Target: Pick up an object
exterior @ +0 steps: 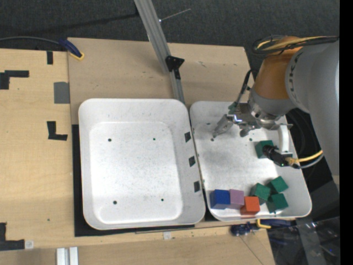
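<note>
My gripper (pixel 230 129) hangs over the far part of the right bin (pixel 220 164), under the arm's orange band. Its fingers are spread open, one fingertip (pixel 217 131) pointing left, and nothing sits between them. A green block (pixel 264 148) lies just right of the gripper by the bin's right wall. Along the near edge of this bin sit a blue block (pixel 220 197), a pale purple block (pixel 236 197) and an orange block (pixel 251 204). Three more green blocks (pixel 270 192) cluster at the near right corner.
The left bin (pixel 88 148) stands beside the right one, its rim touching at the middle. A slanted metal pole (pixel 160 37) runs down to the bins' far junction. A yellow cable (pixel 309 158) loops by the right bin's wall.
</note>
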Tool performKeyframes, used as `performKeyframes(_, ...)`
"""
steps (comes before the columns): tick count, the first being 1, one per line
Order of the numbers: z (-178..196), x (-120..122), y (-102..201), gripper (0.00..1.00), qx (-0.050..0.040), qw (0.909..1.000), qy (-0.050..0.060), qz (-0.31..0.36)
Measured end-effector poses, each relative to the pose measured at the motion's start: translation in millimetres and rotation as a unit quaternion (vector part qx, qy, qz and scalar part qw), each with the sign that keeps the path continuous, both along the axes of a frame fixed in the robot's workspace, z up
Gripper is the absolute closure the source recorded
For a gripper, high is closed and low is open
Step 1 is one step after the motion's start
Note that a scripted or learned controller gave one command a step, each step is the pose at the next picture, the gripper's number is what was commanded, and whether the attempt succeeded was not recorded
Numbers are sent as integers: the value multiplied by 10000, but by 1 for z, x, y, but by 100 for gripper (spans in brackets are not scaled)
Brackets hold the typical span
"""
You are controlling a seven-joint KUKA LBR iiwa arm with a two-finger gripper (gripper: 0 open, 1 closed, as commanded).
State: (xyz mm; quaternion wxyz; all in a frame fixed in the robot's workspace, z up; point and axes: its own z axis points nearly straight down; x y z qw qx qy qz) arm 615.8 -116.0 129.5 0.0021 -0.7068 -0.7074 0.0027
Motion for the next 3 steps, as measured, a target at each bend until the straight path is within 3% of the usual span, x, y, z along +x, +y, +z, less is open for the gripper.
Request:
performKeyframes(1, -41, -2, 1, 0, 1, 10000, -3, 2)
performKeyframes(2, -28, 0, 2, 100, 7, 10000, -20, 9)
performKeyframes(3, 22, -3, 12, 100, 5, 10000, -52, 7)
